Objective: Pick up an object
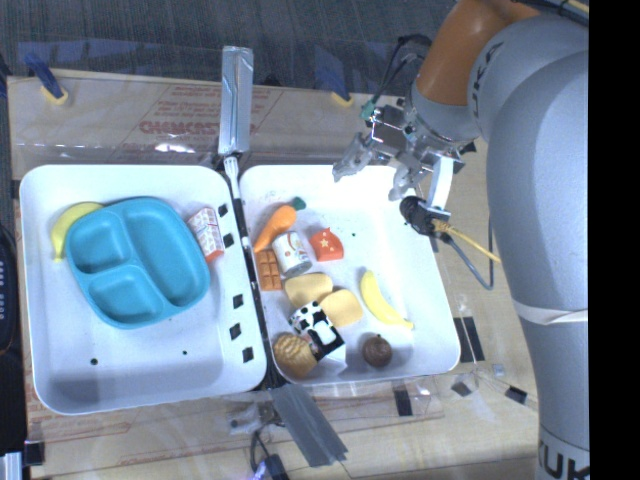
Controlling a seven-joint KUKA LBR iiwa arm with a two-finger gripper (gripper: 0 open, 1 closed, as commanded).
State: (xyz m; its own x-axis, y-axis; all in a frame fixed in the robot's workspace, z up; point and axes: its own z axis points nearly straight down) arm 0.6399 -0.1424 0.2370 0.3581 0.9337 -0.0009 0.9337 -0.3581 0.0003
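My gripper (375, 173) hangs open and empty over the right bin (425, 268), near its back rim; the carrot (274, 225) lies at eight o'clock from it.

Wood bench (480, 388) w/ clear sheet; dark ribbed floor (200, 8) behind.

I see 2 white bins side by side on the desk (90, 108). The left bin (40, 348) carries a blue divided plate (140, 258), with a yellow banana-shaped piece (68, 224) tucked at its far left edge and a small red-and-white packet (206, 232) just right of it. A grey strip (236, 98) stands beyond the divide between the bins.
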